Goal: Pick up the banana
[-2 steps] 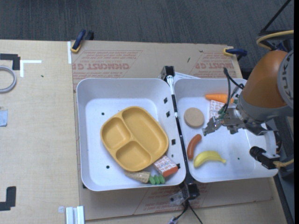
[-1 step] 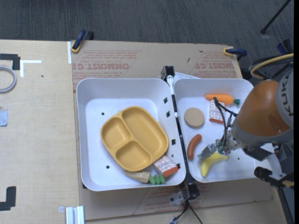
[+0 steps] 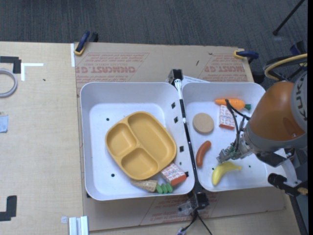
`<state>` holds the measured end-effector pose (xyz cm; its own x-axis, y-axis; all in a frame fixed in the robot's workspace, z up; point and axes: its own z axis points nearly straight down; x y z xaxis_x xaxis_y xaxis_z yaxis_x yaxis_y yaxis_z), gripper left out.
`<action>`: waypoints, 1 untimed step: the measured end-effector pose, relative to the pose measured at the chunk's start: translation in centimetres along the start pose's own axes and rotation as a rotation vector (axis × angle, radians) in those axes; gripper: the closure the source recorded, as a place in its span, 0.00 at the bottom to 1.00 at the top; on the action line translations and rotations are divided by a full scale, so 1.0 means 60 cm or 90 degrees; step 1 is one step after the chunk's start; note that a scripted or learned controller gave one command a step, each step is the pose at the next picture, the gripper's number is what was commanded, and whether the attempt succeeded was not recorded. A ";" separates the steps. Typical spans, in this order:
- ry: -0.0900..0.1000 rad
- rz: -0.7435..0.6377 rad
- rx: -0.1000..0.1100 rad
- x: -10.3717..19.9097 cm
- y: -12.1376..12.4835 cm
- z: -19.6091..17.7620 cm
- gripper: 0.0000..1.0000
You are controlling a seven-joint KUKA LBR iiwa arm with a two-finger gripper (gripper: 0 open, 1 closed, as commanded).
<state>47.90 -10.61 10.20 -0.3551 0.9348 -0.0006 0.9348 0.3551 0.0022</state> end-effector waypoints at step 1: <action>0.000 0.000 0.000 0.000 0.000 0.000 0.00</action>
<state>47.90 -10.61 10.20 -0.3556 0.9346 -0.0007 0.9346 0.3556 0.0022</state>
